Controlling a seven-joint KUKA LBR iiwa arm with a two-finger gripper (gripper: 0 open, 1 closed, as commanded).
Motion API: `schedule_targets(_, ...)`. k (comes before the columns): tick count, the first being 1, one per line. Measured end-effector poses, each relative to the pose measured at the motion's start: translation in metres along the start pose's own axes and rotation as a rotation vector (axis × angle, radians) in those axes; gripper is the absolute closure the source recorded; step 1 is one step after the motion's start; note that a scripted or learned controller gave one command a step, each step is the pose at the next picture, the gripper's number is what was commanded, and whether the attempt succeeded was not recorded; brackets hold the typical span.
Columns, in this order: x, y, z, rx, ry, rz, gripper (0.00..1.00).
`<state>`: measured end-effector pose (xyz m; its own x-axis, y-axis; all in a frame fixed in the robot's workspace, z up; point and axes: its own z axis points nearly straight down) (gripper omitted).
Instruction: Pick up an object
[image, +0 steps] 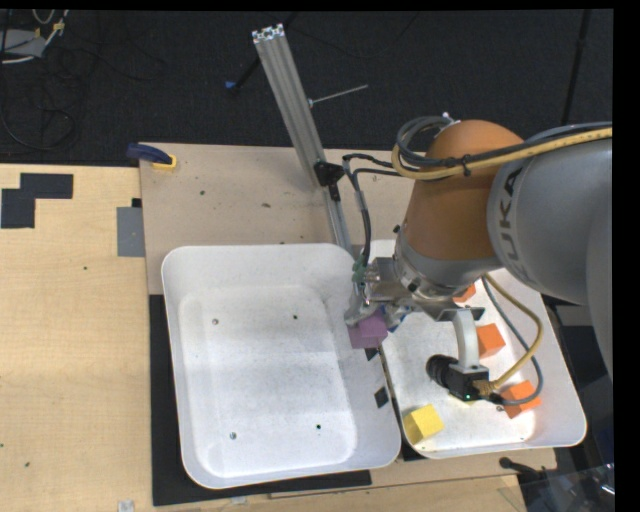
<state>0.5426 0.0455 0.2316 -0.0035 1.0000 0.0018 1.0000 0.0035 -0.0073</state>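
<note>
Claw (372, 308) hangs over seam between the two bins, purple block (367, 329) showing just below it – clamped or merely beside, cannot tell. Step: grasp or early lift. Next – rise straight, check block comes along.

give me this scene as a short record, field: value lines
arm: grey KUKA arm reaching in from the right, over the divide between the bins
gripper: at the left bin's right edge
purple block: right at the gripper's tip; hold unclear
left bin: white, speckled floor
right bin: holds a yellow block and orange blocks
task state: lift not confirmed
</note>
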Motion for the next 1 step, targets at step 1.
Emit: schedule_targets(1, 0.0383, -0.0236, -0.0036, 0.000, 0.000, 0.000, 1.00)
